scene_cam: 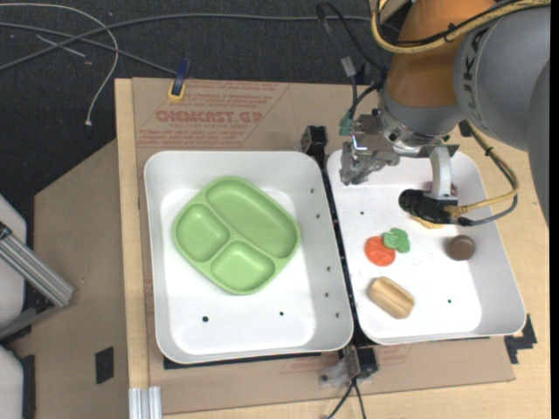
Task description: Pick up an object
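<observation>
Your hand [358,166], grip state unclear, hangs over the right bin [489,317] beyond the tomato [381,250], bun [390,296] and brown ball [460,248]; the cardboard [210,112] reads roughly "GICHCAST".

A green divided plate [235,233] lay in the left white bin [166,321], its three wells facing up, tilted so its long axis ran from ten o'clock to four o'clock. Beneath both bins sat a cardboard sheet [214,112] with red lettering. A blue clip [181,77] stood at its twelve-o'clock edge.
</observation>
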